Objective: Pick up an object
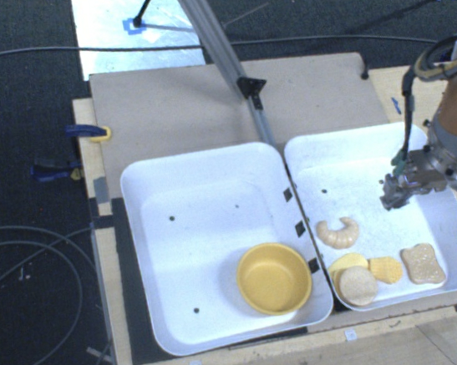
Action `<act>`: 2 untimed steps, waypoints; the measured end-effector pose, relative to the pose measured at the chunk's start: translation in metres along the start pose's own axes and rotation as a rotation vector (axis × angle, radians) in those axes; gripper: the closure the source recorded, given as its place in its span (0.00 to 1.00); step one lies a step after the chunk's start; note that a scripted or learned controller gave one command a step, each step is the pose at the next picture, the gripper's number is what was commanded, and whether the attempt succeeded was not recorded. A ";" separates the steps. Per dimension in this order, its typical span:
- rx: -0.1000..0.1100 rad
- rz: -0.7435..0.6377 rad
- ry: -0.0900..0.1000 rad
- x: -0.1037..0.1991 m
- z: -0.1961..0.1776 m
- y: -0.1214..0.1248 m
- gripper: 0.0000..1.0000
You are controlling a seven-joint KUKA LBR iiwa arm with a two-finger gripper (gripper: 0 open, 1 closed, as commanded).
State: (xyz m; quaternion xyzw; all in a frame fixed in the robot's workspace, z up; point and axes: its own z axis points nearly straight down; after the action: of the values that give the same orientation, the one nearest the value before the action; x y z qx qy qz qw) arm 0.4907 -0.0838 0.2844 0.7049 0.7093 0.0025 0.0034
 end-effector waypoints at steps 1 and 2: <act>0.004 -0.004 0.002 0.046 0.000 0.029 1.00; 0.004 -0.003 0.002 0.088 0.004 0.050 1.00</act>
State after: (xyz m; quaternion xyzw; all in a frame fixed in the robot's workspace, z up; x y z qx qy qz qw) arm 0.5403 0.0042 0.2807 0.7038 0.7104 0.0014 0.0013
